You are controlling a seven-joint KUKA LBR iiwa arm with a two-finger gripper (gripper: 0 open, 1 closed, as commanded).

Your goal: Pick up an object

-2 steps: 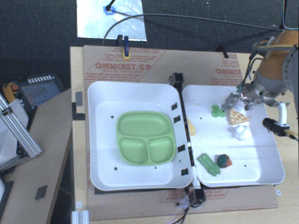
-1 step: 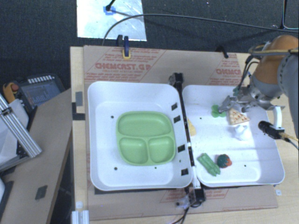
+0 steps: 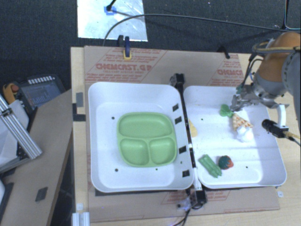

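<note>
My gripper (image 3: 237, 103) hangs low over the back of the right bin (image 3: 263, 173), on the grey arm that reaches in from the right. A small green piece (image 3: 225, 110) lies just to its left, touching or nearly touching the tip. Just in front of it lies a toy ice-cream cone (image 3: 241, 122) with a white scoop (image 3: 244, 134). Toward the bin's front are a green pickle-like piece (image 3: 209, 166) and a red strawberry (image 3: 225, 162). A pale yellow piece (image 3: 192, 128) rests against the bin's left wall.
The left bin (image 3: 103, 102) holds a green divided plate (image 3: 145, 139). A black-clipped ridge (image 3: 183, 126) separates the two bins. Open white floor lies at the right bin's front right.
</note>
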